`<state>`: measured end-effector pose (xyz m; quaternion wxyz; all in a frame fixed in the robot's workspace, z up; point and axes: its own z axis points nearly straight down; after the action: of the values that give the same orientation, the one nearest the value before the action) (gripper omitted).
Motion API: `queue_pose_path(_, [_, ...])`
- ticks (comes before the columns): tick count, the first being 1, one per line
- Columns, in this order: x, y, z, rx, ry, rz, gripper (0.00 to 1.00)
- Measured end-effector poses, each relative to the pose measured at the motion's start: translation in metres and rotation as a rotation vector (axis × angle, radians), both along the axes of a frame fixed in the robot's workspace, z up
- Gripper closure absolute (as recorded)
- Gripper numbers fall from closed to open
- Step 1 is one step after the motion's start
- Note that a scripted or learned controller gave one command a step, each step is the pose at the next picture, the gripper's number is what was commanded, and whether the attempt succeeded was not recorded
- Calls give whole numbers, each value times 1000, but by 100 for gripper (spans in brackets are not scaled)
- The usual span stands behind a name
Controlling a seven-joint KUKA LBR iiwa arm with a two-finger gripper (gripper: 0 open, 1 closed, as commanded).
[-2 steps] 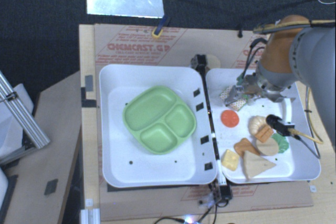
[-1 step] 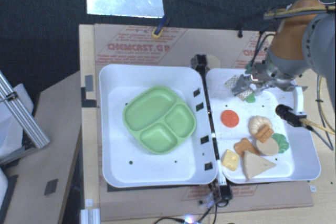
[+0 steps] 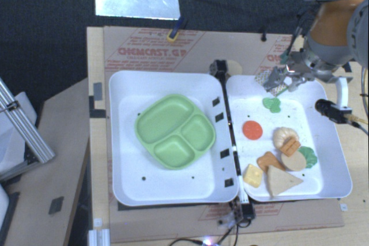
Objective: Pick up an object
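Green toy leaf (image 3: 271, 104) lies just below the gripper (image 3: 277, 83), whose grip state is unclear.

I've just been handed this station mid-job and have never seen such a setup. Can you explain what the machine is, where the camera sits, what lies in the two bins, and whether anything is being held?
One camera, fixed above the bench, looks down at a slant on two shallow white bins. The grey arm with the orange band is the robot, reaching in from the right. Its gripper hangs over the far edge of the right bin; the picture is too blurred there to show anything held.

The left bin holds a green divided plate. The right bin holds small toy foods: a green piece just below the gripper, a red round slice, a yellow block, a pale wedge, and a cluster of tan and orange pieces.
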<state>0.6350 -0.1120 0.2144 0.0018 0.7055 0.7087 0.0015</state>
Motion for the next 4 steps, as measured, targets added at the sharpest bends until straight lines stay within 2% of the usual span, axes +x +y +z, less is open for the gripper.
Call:
queue_pose_path(1, [1, 0, 10, 1, 3, 0, 100])
queue_pose_path(4, [-88, 114, -7, 0, 5, 0, 100])
